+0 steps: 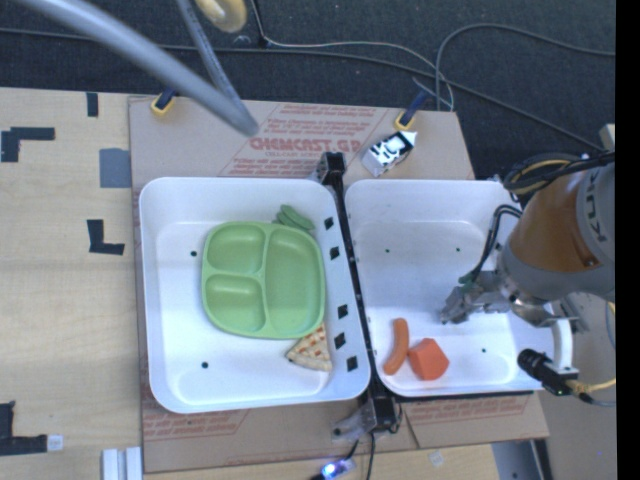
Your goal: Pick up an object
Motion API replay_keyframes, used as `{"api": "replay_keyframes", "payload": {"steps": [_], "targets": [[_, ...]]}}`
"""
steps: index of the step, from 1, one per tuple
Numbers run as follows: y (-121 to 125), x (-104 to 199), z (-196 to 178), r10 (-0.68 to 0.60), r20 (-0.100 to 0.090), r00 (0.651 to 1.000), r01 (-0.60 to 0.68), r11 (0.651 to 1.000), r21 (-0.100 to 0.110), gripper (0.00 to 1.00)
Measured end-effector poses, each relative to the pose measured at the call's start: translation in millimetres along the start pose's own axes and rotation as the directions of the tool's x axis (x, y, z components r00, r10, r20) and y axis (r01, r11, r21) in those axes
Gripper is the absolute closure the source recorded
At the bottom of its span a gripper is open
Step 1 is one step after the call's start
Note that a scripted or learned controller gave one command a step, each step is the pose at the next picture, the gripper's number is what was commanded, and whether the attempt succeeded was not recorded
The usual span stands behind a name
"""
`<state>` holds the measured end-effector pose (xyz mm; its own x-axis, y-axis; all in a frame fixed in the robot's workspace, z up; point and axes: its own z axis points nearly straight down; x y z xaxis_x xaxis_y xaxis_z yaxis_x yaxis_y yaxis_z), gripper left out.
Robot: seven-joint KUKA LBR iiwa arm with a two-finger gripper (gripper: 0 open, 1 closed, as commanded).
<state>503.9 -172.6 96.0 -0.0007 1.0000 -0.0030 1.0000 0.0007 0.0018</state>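
Pincer [452, 311]: low in the right bin [420, 203], nothing seen in it; spread or pressed together, cannot tell.
Hidden: fingertips blurred.

Two shallow white bins sit side by side: the left bin [160, 298] and the right bin [420, 208]. The left one holds three things: one green compartment plate [263, 279] with three sections, one pizza slice [312, 349] at the plate's lower right edge, and one dark green item [294, 217] peeking out behind the plate's upper rim, too hidden to name. The right one holds two things: one orange sausage-shaped piece [398, 345] and one red-orange block [428, 359] just beside it.
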Motion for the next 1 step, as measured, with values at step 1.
{"api": "replay_keyframes", "payload": {"steps": [1], "targets": [[5.6,-2.9,-61.7,-0.001,-0.002,1.000,0.001,1.000,-0.002,1.00]]}}
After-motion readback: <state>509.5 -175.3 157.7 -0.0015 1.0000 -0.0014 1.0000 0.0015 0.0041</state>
